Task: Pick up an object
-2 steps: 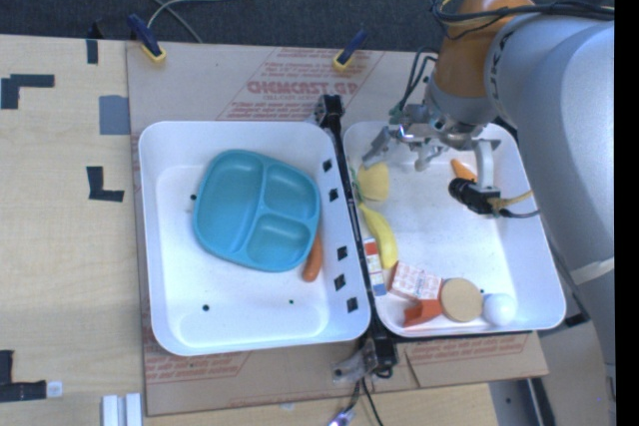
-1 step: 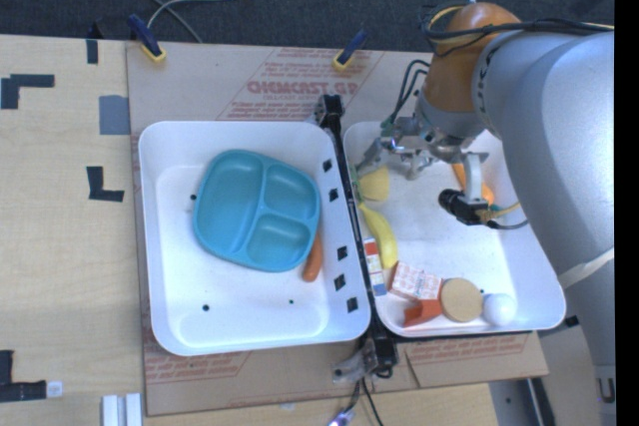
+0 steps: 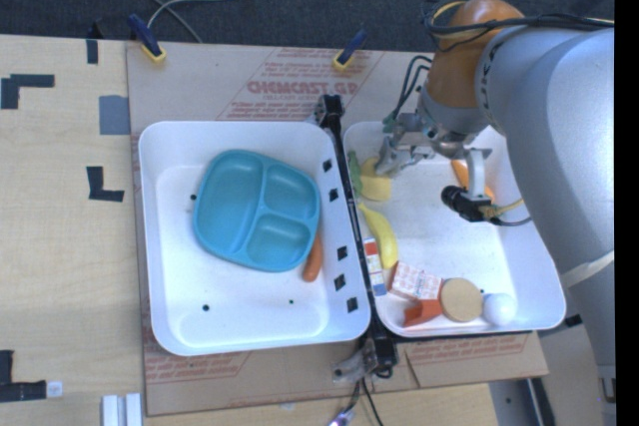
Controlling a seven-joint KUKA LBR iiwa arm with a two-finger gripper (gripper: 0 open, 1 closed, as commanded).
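End effector (image 3: 391,158) hangs low over a small yellow block (image 3: 375,187) in the right bin (image 3: 534,264), its grip unclear; the block looks light, hard, and easiest pinched across its flat sides.

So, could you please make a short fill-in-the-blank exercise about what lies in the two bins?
1. The blue divided plate lies in the ____ bin.
2. The small carrot lies beside the plate's ____ edge.
3. The banana lies in the ____ bin.
4. The gripper is over the ____ bin.

Missing words: left; right; right; right
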